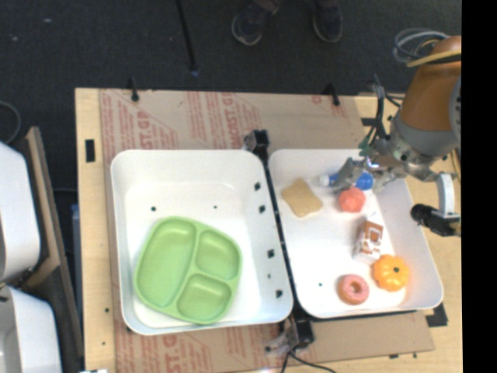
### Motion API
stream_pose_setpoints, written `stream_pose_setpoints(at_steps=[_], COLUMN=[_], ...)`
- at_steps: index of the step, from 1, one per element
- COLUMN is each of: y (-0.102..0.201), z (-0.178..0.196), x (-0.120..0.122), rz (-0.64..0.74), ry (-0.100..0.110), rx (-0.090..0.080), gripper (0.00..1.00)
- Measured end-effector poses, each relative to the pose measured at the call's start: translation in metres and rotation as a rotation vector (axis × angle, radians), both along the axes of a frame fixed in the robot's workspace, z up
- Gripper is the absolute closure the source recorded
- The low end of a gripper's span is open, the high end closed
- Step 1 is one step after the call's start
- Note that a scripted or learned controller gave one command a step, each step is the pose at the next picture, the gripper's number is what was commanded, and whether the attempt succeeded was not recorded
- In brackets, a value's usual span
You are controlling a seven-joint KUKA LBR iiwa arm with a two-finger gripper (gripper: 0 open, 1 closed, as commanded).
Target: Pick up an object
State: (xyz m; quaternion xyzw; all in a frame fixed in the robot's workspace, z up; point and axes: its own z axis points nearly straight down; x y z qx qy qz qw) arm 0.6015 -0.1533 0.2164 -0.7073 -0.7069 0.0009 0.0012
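My pincer [351, 174] hangs over the far part of the right bin [322, 301], by a blue object [362, 182]; the red ball [352, 200] lies just nearer. Its state I cannot tell.

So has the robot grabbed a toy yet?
Not yet, as far as I can see. The gripper is low in the right bin, by the blue toy and red ball. Nothing is lifted; grabbing and raising remain.

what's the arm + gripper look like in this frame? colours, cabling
The arm is grey with a broad orange band above the wrist. Pale looped cables sit beside the band, and dark cables run down the wrist. The gripper looks metallic grey, with blue at its tip.
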Motion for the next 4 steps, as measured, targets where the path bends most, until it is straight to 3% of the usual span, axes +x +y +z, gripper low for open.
stream_pose_setpoints(at_steps=[1,2,3,4], y=[-0.003,0.000,0.004,0.041], z=[-0.092,-0.119,-0.118,-0.097], x=[-0.006,-0.039,-0.076,-0.100], rz=[0.000,0.000,0.000,0.002], ry=[0.007,0.003,0.000,-0.002], rx=[0.001,0.001,0.000,0.000], gripper=[0.00,0.00,0.00,0.00])
